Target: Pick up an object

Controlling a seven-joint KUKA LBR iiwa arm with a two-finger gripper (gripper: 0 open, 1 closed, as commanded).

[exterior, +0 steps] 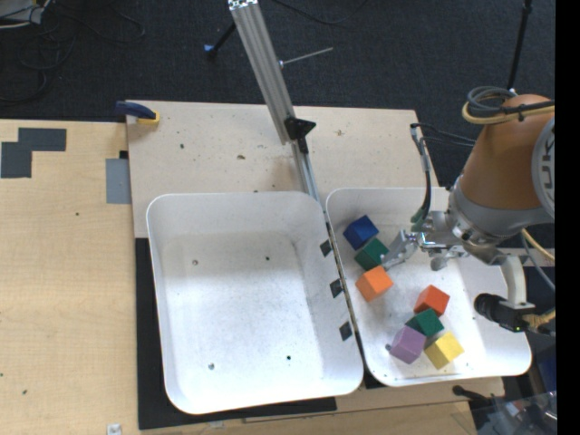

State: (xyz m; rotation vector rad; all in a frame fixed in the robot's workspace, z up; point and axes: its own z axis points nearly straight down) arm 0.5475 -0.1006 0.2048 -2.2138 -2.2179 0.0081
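The gripper (395, 254), fingers slightly apart and holding nothing, is nosing toward the green cube (370, 254) and should centre over it, clear of the orange cube (374, 283).

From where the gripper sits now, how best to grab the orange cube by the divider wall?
Take the orange cube from above, by the two side faces that look free. The dark green cube crowds its far side and the bin wall its left, so avoid those. The gripper hangs just beyond it.

The arm (507, 175) runs off the right edge; the tool's (396, 254) fingertips blur against the green cube (371, 254)
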